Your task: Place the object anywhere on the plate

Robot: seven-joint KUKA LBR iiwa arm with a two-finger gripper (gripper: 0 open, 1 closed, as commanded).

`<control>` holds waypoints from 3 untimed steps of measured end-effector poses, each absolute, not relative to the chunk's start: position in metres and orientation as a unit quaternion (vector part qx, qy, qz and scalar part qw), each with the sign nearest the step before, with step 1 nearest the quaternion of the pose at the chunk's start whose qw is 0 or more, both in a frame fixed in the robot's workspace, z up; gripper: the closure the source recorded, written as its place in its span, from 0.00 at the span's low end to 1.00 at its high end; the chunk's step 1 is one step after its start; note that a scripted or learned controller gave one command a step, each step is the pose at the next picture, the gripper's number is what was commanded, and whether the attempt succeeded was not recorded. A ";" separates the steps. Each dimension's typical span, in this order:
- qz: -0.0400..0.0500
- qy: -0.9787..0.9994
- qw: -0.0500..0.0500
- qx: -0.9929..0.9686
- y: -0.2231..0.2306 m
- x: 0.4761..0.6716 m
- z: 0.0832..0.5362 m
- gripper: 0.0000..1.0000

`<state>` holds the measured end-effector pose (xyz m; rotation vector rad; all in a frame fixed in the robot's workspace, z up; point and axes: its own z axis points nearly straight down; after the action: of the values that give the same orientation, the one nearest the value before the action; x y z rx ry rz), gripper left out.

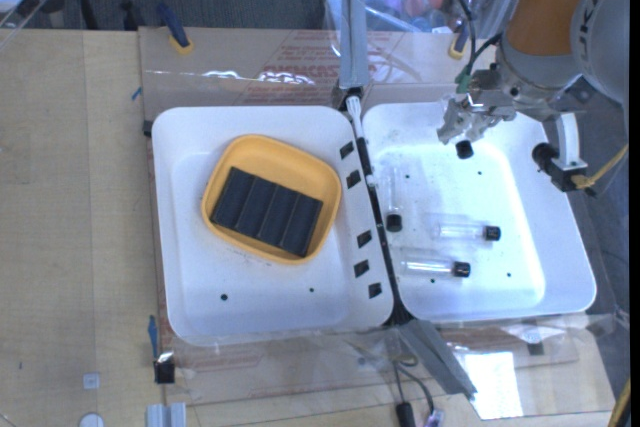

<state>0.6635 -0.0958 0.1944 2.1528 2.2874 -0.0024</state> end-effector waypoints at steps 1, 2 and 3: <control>0.000 0.785 -0.002 0.619 -0.046 0.623 0.184 1.00; 0.000 0.833 -0.001 0.553 0.000 0.611 0.184 1.00; 0.000 0.846 -0.001 0.532 0.070 0.565 0.184 1.00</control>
<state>0.5649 0.0697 0.1841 1.6739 2.6611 -0.0008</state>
